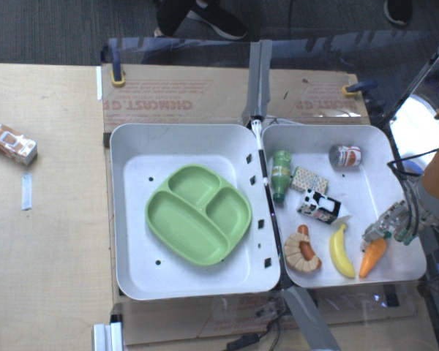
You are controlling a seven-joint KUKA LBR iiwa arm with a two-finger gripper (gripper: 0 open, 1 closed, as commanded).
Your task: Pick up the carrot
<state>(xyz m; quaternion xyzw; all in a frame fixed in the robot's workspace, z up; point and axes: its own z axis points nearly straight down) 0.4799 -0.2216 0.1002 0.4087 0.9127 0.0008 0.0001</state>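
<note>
Now, the biggest things here are two white bins side by side. The left bin [132,196] holds a green plate [197,214] with three sections. The right bin [373,148] holds the small things.

The arm comes in from the right side, and its gripper [388,229] sits low over the near right corner of the right bin. I cannot tell how the gripper is set, because it looks blurry and small from up here.

The carrot [372,257] lies in that same corner. It is orange and long. It leans, with its fat top end up by the gripper and its thin tip pointing down and to the left, toward the near wall of the bin. The top end looks like it touches the gripper or sits right under it. I cannot say the carrot is held.

A yellow banana [342,251] lies just beside the carrot on its left, so I think a grab could bump it. Farther left is a toy hot dog [303,251]. Up the bin are a green bottle [279,172] and a small can [345,156].
</note>
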